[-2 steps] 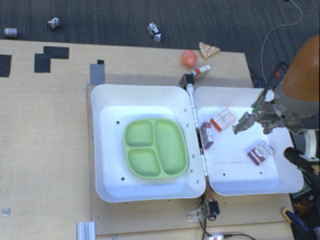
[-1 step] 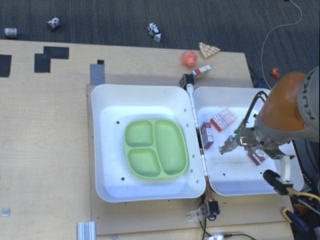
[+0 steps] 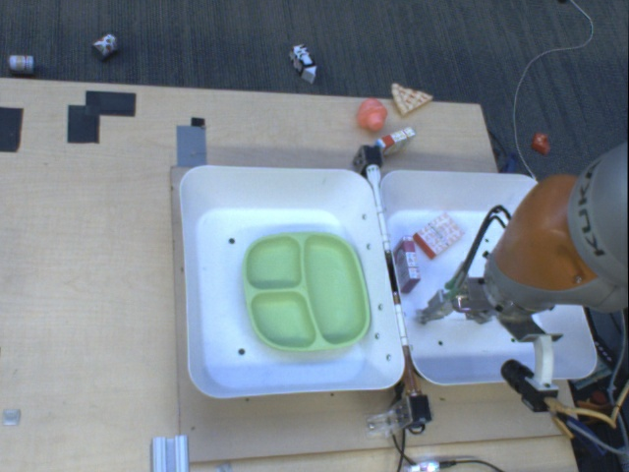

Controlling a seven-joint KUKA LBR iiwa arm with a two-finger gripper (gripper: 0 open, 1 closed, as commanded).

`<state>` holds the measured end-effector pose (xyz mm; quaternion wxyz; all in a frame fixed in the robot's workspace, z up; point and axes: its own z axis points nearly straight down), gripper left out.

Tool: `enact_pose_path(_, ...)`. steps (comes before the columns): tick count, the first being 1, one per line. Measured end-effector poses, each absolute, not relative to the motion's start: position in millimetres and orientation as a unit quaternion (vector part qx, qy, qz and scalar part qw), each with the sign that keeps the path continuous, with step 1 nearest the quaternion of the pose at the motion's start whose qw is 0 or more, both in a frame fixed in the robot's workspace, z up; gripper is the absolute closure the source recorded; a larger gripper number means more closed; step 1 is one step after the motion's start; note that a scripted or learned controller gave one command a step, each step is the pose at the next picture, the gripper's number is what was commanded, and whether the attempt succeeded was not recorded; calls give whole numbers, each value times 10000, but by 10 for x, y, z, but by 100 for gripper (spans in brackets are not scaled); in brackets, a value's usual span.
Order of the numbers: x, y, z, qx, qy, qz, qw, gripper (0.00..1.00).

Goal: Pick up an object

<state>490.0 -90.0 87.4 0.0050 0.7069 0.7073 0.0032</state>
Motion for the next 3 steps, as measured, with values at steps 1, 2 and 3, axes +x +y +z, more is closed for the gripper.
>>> enact_pose_path(1, 4921, -897, 988, 7065, 7077, 51, 72, 100)
enact_pose_path(2, 5926, -1376, 1724, 7055, 7087, 19, 30, 100)
enact_pose_path(3, 5238, -1953, 2320, 7061, 7081, 7, 22, 100)
